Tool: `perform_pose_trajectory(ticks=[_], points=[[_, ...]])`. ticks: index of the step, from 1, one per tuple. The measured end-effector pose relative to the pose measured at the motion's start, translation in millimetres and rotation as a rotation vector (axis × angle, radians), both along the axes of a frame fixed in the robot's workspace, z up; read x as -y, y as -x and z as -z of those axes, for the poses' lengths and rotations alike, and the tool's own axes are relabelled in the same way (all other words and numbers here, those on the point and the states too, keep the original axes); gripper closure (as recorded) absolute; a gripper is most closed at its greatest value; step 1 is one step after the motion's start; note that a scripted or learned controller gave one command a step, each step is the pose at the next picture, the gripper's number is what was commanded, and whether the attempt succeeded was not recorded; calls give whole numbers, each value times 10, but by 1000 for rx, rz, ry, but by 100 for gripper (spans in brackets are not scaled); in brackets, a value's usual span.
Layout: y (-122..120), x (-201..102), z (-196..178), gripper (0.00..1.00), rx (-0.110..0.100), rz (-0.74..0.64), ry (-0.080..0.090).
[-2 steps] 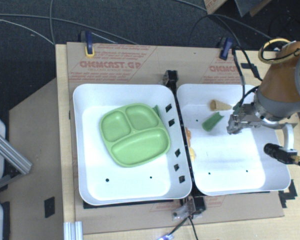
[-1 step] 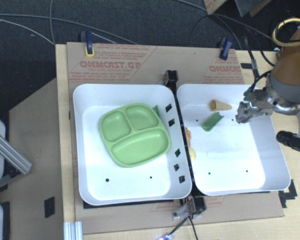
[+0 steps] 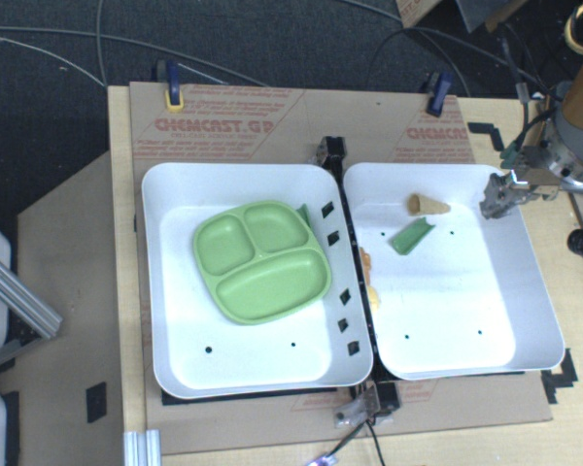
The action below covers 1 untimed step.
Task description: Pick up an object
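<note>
A tan cone-shaped object (image 3: 428,205) lies near the back of the right bin (image 3: 486,348). A flat green piece (image 3: 410,236) lies just in front of it, slanted. A small orange-yellow object (image 3: 368,278) rests against the right bin's left wall. A green divided plate (image 3: 262,260) fills the middle of the left bin (image 3: 175,357). My gripper (image 3: 498,200) hovers at the right bin's back right corner, to the right of the cone, with nothing seen held in it.
A black divider with clips (image 3: 340,250) runs between the bins. Blue clamps (image 3: 174,85) (image 3: 437,90) hold the cardboard base at the back. Cables cross the dark floor behind. The arm's body (image 3: 573,134) stands at the right edge.
</note>
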<state>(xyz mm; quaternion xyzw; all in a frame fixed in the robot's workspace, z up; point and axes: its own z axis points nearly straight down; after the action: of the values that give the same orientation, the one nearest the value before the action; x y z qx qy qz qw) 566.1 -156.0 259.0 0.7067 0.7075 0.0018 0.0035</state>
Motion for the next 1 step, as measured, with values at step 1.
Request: perform_pose_trajectory(ticks=[1], points=[[-125,-490,-48,100,-5,-6,-4]])
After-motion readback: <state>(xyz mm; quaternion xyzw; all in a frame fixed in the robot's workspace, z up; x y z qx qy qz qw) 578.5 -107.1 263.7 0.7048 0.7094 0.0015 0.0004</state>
